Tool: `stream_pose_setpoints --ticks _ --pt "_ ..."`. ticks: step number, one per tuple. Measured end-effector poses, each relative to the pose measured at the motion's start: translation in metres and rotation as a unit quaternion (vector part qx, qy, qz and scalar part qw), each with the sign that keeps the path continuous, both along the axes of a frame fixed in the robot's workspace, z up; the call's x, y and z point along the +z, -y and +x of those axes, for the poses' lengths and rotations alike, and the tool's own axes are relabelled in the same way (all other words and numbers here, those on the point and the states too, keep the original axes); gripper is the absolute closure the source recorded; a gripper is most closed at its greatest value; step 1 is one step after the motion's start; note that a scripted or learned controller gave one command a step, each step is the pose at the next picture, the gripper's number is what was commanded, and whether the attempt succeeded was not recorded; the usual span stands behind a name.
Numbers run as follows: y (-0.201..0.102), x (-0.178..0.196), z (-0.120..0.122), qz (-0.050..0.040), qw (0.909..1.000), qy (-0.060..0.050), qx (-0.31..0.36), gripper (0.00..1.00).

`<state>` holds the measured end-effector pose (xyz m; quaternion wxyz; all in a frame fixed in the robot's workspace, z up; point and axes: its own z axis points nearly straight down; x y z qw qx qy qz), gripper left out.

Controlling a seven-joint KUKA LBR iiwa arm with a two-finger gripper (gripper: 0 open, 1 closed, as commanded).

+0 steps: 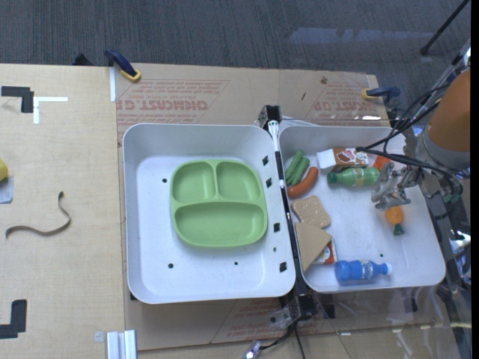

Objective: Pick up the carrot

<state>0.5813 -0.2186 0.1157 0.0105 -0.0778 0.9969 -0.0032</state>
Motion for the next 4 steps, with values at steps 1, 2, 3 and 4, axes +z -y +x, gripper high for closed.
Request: stream_pose_setpoints --ticks 1,2,3,4 --pt "0.0 0.0 0.0 0.0003 1.0 0.0 0.0 0.0" --pt "-0.001 0.011 0.003 -0.0011 1.0 0.004 0.001 1.0" --pt "-0.001 0.011 0.003 -0.0008 1.0 0.004 0.001 0.0" --pt "0.003 -0.022 0.032 0.0023 0.9999 -0.007 -0.013 0.0"
